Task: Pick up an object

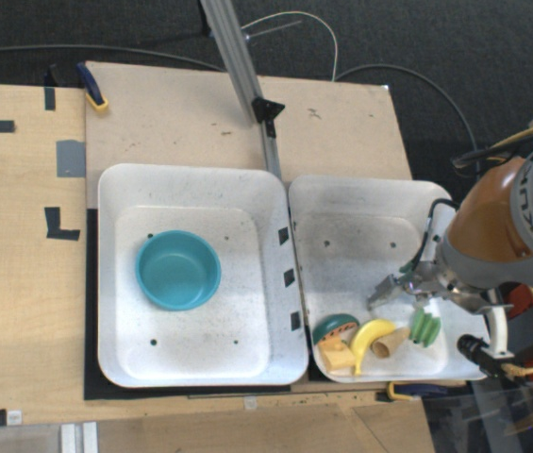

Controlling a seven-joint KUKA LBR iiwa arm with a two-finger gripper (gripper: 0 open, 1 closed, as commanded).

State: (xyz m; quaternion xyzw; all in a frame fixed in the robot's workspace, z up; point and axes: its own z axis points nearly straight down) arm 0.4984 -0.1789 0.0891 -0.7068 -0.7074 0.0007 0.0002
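In the right bin [360, 206], my gripper [404, 298] hangs over the front right part, open, with nothing between its fingers. One grey finger [382, 293] points left over bare bin floor. A green ribbed object [424, 329] lies just in front of the gripper, below it in the view. A yellow banana [370, 336] lies to the left of the green object, with a tan cone-shaped piece [391, 345] against it. At the bin's front left corner sit a round green and red toy [335, 327] and a yellow block [338, 355].
The left bin [124, 196] holds a teal bowl [178, 270]. A slanted metal pole [238, 55] comes down to the divider between the bins. The arm's orange band [492, 217] stands over the right bin's right rim. Cables run across the dark floor behind the bench.
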